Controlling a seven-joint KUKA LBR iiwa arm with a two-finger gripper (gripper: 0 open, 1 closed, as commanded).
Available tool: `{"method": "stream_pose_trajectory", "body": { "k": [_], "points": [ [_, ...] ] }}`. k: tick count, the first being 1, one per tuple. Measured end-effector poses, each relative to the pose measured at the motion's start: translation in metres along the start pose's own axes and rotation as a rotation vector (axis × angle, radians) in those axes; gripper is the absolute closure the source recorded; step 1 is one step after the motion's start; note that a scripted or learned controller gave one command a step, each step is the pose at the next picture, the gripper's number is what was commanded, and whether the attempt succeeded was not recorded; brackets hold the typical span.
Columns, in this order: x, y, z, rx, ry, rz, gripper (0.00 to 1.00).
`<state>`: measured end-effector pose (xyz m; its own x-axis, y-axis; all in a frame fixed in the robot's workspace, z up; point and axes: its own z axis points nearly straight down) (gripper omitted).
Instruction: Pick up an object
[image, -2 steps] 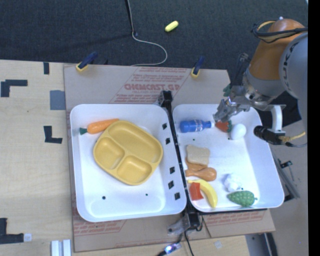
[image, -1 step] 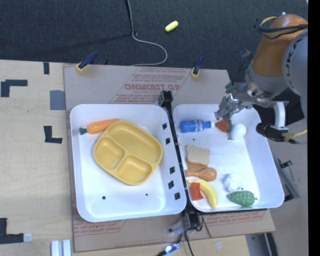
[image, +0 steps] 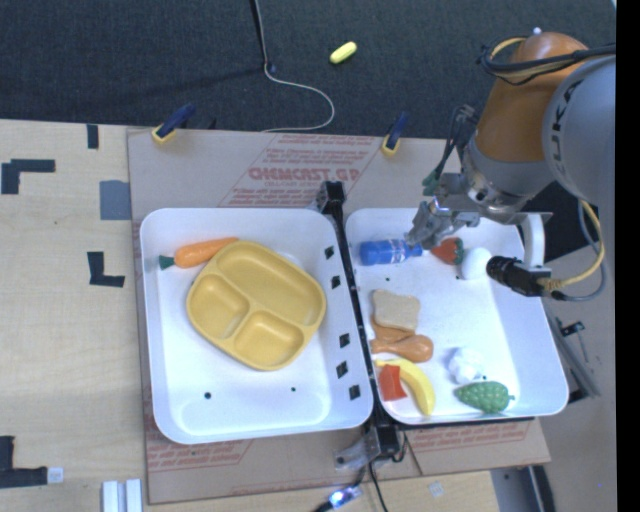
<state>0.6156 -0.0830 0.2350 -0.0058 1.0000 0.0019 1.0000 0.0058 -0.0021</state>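
Observation:
My gripper (image: 425, 232) hangs over the far end of the right bin (image: 520, 330), just above the cap end of a blue bottle (image: 385, 251) lying on its side. Right beside it lies a small orange-red piece (image: 446, 250). Nearer the front of this bin are a slice of bread (image: 396, 310), a drumstick-shaped brown piece (image: 404, 346), a red piece (image: 389, 381), a banana (image: 417, 386), a white lump (image: 464, 366) and a green bumpy fruit (image: 485, 396).
The left bin (image: 170, 400) holds a yellow compartment plate (image: 256, 304) and a carrot (image: 200, 253) at its far side. A black divider strip (image: 345, 300) runs between the bins. A yellow object (image: 343, 52) lies on the dark floor beyond.

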Motion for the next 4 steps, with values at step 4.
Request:
{"method": "stream_pose_trajectory", "body": {
  "k": [4],
  "points": [
    [0.108,-0.040,0.020,0.001,-0.004,0.004,1.00]
  ]
}}
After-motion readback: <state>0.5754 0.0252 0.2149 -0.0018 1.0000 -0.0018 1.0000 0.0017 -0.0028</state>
